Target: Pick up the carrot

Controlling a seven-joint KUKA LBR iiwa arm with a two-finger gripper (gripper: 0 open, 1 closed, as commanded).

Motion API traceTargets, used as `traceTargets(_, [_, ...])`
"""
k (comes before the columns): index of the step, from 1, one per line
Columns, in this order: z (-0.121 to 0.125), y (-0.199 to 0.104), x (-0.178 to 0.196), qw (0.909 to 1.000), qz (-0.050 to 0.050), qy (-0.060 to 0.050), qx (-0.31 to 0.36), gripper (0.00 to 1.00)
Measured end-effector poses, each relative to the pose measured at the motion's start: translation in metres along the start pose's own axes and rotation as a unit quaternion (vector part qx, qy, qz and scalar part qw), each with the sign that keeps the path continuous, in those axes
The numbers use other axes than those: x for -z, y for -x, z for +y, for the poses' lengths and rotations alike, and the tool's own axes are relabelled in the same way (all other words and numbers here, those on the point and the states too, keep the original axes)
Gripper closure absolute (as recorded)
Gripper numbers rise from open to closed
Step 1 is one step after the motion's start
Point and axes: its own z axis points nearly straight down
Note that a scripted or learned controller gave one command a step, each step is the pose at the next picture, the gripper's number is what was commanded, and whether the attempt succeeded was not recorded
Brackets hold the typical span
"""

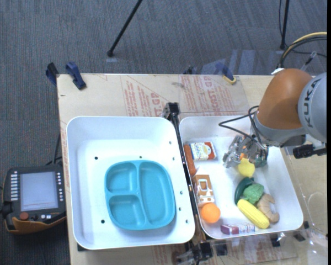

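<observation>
**Gripper low in the right bin, carrot well off to its side**

Orange-banded wrist of the arm (287, 98) sits highest in the camera view, reaching in from the right. Below it the gripper (243, 153) hangs low in the right bin (295, 203), just above a yellow lemon (246, 169). Its tip is a tangle of metal and cable from this angle, so I cannot tell whether it is spread or pressed together. Nothing can be seen pinched in it.

The carrot (188, 160) appears to be the slim orange-red shape lying along that bin's left wall. It is just beside a small orange carton (202, 150) and a second carton (203, 188), and well apart from the gripper. An orange (211, 213), broccoli (253, 192) and an ear of corn (252, 213) crowd the bin's near end. The left bin (83, 148) holds a blue divided plate (139, 195).

By my reading the pick is at the approach step, with the carrot untouched. The next move calls for travelling across the bin toward its left wall. The gripper must then line up with the carrot's long axis and descend in the tight space between wall and cartons. The wall leaves little room on that side, so a nudged carton or a missed grasp looks likely.
</observation>
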Motion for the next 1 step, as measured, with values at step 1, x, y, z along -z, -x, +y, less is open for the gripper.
traceTargets(1, [0.0516,-0.0657,0.0925,0.9949,-0.001,0.001,-0.100,1.00])
